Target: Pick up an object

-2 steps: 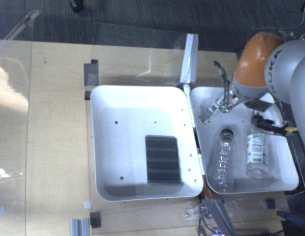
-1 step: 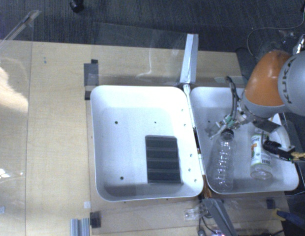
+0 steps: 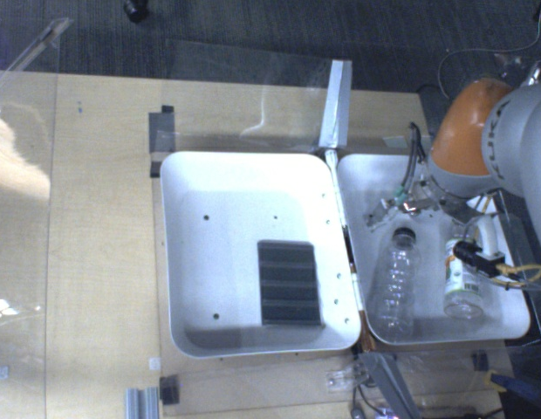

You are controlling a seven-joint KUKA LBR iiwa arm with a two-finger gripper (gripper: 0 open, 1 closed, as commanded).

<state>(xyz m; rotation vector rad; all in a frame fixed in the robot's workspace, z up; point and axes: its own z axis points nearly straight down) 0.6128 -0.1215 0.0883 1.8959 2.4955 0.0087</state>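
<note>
From my seat the camera looks down on a pale wooden bench [image 3: 96, 260] with dark carpeted floor [image 3: 253, 16] beyond its far edge and a clear plastic sheet over its left part. I count two white bins: the left bin [image 3: 188, 234] and, touching it on the right, the right bin [image 3: 515, 317]. I take the left bin as my mark. Inside it, toward the near right corner, lies one black ribbed block [image 3: 290, 282]. Right of it, in the right bin, I count two clear bottles: a ridged bottle [image 3: 396, 278] lying close to the shared wall, and a labelled bottle [image 3: 462, 285] further right. The gripper [image 3: 408, 203] hangs above the ridged bottle's cap end; I cannot tell how its jaws stand.
</note>
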